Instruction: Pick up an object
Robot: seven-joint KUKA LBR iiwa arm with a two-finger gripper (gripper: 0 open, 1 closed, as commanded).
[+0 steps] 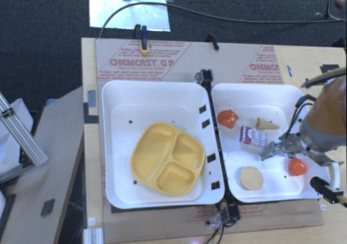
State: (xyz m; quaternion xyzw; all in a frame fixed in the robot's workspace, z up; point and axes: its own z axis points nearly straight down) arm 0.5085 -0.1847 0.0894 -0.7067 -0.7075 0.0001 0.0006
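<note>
The right bin (260,92) holds several small objects. A red strawberry-like piece (227,119) lies at its left, and a tan ice-cream cone (267,124) sits toward the back. A small maroon and white carton (253,136) rests in the middle. Near the front lie a round tan disc (251,178) and an orange-red tomato (296,167). My gripper (272,151) hangs low in this bin, just right of the carton and up-left of the tomato. The grey wrist and orange band (331,113) rise behind it.
The left bin (124,96) holds a yellow divided plate (168,158). A black divider with clips (212,145) runs between the bins. A cable and a yellow clamp (143,47) lie behind the bins on the bench.
</note>
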